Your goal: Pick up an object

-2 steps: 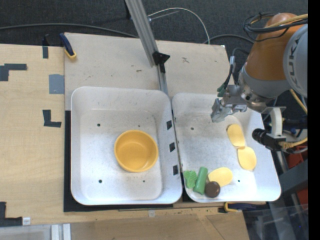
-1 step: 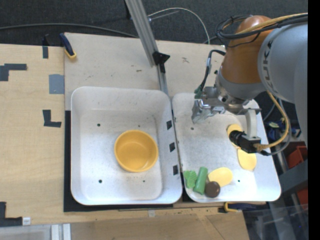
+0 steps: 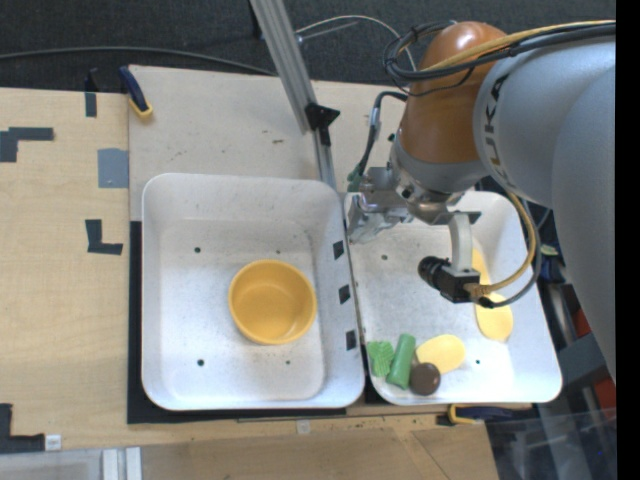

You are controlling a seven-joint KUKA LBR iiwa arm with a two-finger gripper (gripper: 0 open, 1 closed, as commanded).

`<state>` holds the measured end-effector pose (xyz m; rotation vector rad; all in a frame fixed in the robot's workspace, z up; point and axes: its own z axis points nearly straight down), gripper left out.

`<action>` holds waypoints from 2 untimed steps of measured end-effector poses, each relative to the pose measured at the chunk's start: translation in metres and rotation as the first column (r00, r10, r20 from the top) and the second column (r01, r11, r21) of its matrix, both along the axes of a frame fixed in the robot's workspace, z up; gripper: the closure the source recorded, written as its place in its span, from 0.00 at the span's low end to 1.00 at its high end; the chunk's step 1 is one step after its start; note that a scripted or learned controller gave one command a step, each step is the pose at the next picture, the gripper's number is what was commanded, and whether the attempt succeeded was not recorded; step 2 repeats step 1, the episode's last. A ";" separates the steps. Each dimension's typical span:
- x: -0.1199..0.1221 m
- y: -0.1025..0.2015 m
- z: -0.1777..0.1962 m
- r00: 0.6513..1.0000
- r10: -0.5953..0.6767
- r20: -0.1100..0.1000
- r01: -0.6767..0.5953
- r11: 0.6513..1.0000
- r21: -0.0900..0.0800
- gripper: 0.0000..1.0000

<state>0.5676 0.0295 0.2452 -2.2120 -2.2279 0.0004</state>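
Note:
My gripper [image 3: 362,218] hangs low over the upper left corner of the right bin [image 3: 530,383], close to the wall shared with the left bin [image 3: 160,268]. Nothing shows in its grasp. A yellow bowl [image 3: 272,300] stands upright in the middle of the left bin. Along the right bin's front edge lie a green block [image 3: 380,356] and a green cylinder [image 3: 402,360], with a yellow oval piece [image 3: 442,351] and a small brown ball [image 3: 425,378] beside them. Another yellow piece [image 3: 494,319] lies at the right, partly hidden by a black fitting on the arm.
The grey arm with its orange band [image 3: 455,88] covers the right bin's upper right part. A slanted metal pole [image 3: 285,53] rises behind the bins. A yellow-and-blue clamp [image 3: 137,93] sits at the bench's back left.

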 end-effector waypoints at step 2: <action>0.012 0.057 0.003 1.000 0.001 0.000 -0.001 1.000 0.000 1.00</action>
